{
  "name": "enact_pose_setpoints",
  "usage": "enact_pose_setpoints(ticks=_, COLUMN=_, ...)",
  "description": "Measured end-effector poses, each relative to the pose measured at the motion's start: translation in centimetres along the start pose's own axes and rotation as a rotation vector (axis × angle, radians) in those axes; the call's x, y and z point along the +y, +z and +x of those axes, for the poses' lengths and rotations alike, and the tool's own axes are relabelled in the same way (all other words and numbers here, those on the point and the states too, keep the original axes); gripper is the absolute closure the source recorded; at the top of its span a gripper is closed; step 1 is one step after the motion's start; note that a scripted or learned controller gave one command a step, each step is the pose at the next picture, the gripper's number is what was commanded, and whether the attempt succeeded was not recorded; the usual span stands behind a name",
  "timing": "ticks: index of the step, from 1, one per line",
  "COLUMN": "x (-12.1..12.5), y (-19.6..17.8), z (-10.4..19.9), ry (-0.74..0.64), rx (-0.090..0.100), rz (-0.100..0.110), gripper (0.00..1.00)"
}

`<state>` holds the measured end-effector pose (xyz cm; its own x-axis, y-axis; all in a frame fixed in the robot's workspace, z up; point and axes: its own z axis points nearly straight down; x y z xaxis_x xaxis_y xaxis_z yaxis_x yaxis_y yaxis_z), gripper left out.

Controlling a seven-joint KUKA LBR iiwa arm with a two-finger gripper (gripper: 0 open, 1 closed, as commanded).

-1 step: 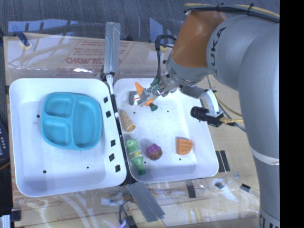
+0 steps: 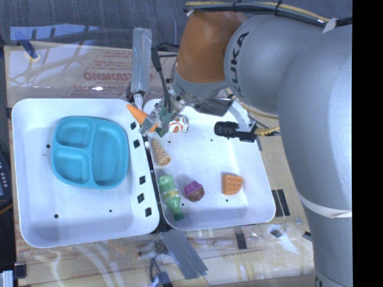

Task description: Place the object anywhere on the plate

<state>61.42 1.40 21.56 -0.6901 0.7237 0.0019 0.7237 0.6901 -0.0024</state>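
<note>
Robotics lab, test cell. KUKA arm [image 2: 281, 58], grey with orange band, brand lettering visible on the casing, cables [image 2: 251, 7] tied along its top. Counter [image 2: 72, 70] covered in clear plastic sheet over printed cardboard, held with grey tape [image 2: 141, 55]. Two white bins [image 2: 30, 220] clamped side by side with black clips [image 2: 142, 181] at the joint. Props are toys: blue divided plate [image 2: 91, 150], plastic food pieces [image 2: 232, 183], small green bottle [image 2: 169, 195]. Grey carpet [image 2: 90, 5] behind.
</note>
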Motion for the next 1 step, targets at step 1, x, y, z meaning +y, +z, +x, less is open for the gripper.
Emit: enact_pose_setpoints(ticks=1, x=-0.01, y=-0.02, z=-0.03, ry=0.000, rx=0.000, rz=0.000, gripper=0.00)
